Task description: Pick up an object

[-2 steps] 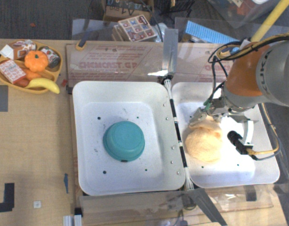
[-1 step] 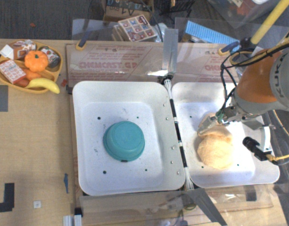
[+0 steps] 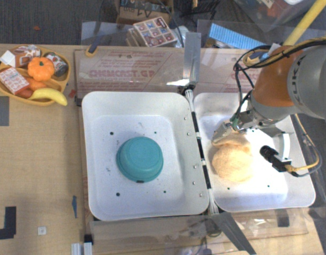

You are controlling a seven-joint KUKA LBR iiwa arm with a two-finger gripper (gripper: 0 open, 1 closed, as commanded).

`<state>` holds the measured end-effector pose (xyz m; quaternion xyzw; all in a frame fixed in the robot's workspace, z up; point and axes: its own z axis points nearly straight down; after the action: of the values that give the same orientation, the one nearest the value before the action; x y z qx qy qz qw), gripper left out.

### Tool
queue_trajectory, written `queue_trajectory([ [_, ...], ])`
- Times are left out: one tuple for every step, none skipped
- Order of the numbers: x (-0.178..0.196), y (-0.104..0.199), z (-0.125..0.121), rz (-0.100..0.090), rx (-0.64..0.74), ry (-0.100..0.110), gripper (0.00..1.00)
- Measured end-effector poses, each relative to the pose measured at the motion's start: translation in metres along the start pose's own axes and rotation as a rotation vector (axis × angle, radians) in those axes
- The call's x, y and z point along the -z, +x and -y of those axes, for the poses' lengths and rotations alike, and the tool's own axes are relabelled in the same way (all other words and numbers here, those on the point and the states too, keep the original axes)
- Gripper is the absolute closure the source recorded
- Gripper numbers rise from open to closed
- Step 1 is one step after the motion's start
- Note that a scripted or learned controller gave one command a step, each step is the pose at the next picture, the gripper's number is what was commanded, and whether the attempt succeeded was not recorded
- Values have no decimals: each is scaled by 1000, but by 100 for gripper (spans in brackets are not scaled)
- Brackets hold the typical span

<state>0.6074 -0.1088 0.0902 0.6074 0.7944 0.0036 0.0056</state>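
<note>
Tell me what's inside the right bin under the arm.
The right bin holds a pale, round bread-like lump. The gripper sits at the lump's upper edge. The arm covers the bin's far corner, so anything beneath it is hidden.

Two bins are set side by side on the bench [image 3: 35,185]. A bowl [image 3: 140,159], turned upside down, is placed near the middle of the left bin [image 3: 99,116]. A rounded object [image 3: 232,162] is found in the right bin [image 3: 290,195], with the gripper [image 3: 226,135] positioned just behind it. A dish of toy food [image 3: 31,76] is set at the bench's far left corner.
</note>
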Motion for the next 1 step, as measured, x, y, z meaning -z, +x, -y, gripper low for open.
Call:
queue_trajectory([
  [1, 29, 96, -2, 71, 2, 0],
])
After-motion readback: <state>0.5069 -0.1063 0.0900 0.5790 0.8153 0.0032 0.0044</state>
